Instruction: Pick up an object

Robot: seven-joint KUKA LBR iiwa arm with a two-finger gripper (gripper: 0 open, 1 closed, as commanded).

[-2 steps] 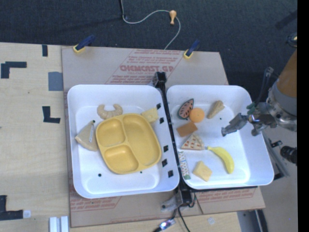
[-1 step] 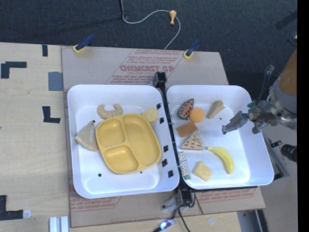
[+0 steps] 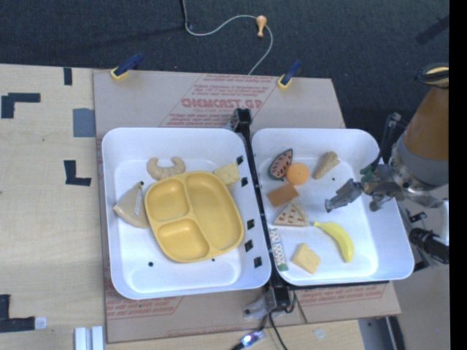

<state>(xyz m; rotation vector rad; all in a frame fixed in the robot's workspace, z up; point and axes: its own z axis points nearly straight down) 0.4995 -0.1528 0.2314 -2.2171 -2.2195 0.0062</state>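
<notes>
Reaching in from three o'clock, the grey arm with its orange band (image 3: 430, 122) hangs its pincer (image 3: 343, 195) above the right bin (image 3: 365, 141); I cannot tell whether the pincer is spread or pressed together, and nothing shows gripped in it.

Seven things lie in the right bin. One watermelon slice (image 3: 281, 163) sits toward eleven o'clock, with one orange ball (image 3: 297, 173) touching it on its three o'clock side. One tan bread-like piece (image 3: 325, 165) lies toward twelve o'clock. One brown block (image 3: 282, 195) sits just below the ball, and one pizza slice (image 3: 292, 215) lies at six o'clock of that block. One banana (image 3: 338, 239) lies near the bin's middle, just at six o'clock of the pincer. One yellow cheese wedge (image 3: 306, 258) rests toward seven o'clock.

Four things lie in the left bin (image 3: 120, 268): one yellow divided tray (image 3: 193, 216) with three compartments at the centre, one pretzel-like piece (image 3: 166, 168) at its eleven o'clock, one tan wedge (image 3: 131, 205) at its nine o'clock, and one pale yellow piece (image 3: 228, 173) at its one o'clock.

Both bins rest on one cardboard sheet (image 3: 211, 100) on the bench (image 3: 36, 232).
</notes>
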